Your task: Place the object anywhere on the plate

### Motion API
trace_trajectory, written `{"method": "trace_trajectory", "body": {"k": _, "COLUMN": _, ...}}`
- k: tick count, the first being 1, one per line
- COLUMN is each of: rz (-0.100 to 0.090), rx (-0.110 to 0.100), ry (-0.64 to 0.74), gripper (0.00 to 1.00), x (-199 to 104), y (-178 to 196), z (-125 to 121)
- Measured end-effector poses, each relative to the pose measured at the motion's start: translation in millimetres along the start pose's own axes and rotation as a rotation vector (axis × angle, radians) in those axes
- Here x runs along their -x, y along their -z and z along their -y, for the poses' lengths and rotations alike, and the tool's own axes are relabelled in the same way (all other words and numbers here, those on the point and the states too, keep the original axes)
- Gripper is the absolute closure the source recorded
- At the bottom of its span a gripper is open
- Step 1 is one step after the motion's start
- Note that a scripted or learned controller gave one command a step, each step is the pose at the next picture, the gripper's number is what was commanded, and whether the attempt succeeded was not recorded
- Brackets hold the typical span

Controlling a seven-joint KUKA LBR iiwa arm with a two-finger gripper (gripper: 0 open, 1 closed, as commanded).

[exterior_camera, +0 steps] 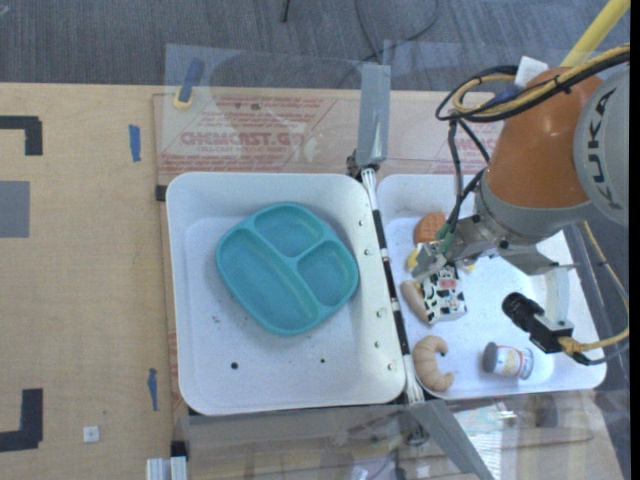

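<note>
The small white toy with black spots [443, 297] lies in the right white bin [580, 368], near its left wall. The gripper [437, 256] hangs just above it, likely so it can grab it. Whether the gripper is apart or together cannot be told.

The teal plate with three sections [288, 266] sits in the left white bin [200, 368], ready for the toy.

A tan croissant [433, 360] and a little jar [508, 360] lie nearby.
</note>
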State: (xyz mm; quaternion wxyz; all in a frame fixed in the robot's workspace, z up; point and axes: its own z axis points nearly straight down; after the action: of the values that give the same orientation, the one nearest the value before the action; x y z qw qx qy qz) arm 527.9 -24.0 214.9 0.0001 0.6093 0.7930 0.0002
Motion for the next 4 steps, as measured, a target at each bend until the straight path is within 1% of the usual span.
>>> {"method": "trace_trajectory", "body": {"k": 1, "rz": 0.002, "rx": 0.002, "ry": 0.124, "gripper": 1.00, "x": -68, "y": 4, "z": -52}}
{"method": "trace_trajectory", "body": {"k": 2, "rz": 0.002, "rx": 0.000, "ry": 0.183, "gripper": 1.00, "x": -95, "y": -25, "z": -145}}
{"method": "trace_trajectory", "body": {"k": 3, "rz": 0.002, "rx": 0.001, "ry": 0.184, "gripper": 0.00, "x": -95, "y": -24, "z": -145}}
{"method": "trace_trajectory", "body": {"k": 4, "rz": 0.005, "rx": 0.005, "ry": 0.186, "gripper": 1.00, "x": -96, "y": -13, "z": -146}}
